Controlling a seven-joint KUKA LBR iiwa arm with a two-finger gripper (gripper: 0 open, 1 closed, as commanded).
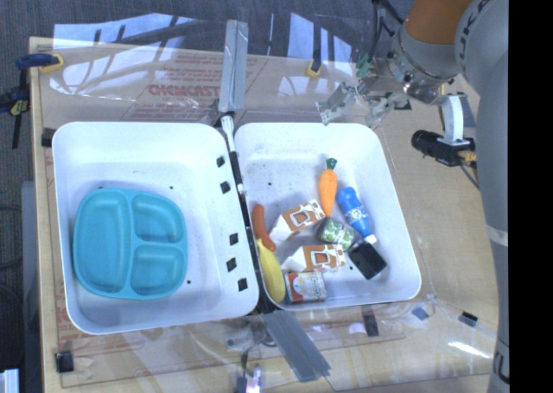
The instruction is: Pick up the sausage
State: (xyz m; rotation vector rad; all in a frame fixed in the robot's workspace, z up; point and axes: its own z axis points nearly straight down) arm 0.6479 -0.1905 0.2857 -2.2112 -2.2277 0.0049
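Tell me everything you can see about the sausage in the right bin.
The sausage is a small reddish-orange toy link, smooth and plastic-looking, with rounded ends. It lies flat and roughly lengthwise against the left wall of the right bin, close to the divider between the two bins. Its lower end meets the top of the banana, and a small carton sits just to its right. The claw is up past the bin's far rim, apart from it.

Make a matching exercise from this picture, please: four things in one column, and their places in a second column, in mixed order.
Things:
1. sausage
2. divided blue plate
3. carrot
4. tool

Places:
A. in the left bin
B. above the right bin's far rim
C. by the right bin's left wall, just beyond the banana
D. mid right bin, beside the blue bottle

Pairs: 1-C, 2-A, 3-D, 4-B
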